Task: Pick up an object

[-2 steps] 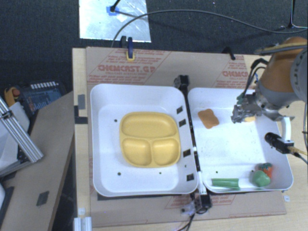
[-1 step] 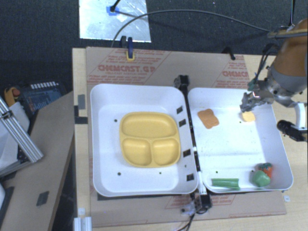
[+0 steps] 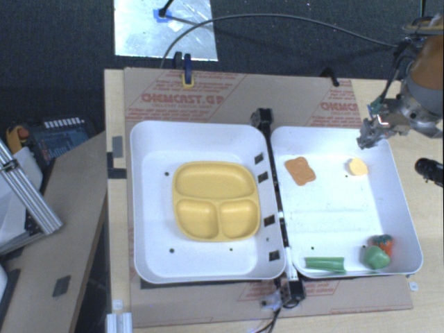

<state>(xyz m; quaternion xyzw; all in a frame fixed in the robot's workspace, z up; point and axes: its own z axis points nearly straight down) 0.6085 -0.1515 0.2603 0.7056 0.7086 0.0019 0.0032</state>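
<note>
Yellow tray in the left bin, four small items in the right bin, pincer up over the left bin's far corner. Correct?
Not quite. The camera view shows the pincer over the right bin's far right corner. The yellow tray in the left bin and the four items are as you said.

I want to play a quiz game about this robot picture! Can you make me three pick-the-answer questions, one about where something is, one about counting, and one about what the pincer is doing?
1. Where is the yellow divided plate?
A. In the left bin
B. In the right bin
C. On the floor

2. How many sections does the plate have?
A. One
B. Three
C. Six

3. What is the pincer doing?
A. Gripping the green block
B. Hanging above the right bin's far right edge, holding nothing
C. Resting on the plate

Answers:
1 A: the plate lies in the left bin.
2 B: one wide section and two smaller ones.
3 B: it hangs over the right bin near the pale yellow round piece; the green block lies far off.
</note>
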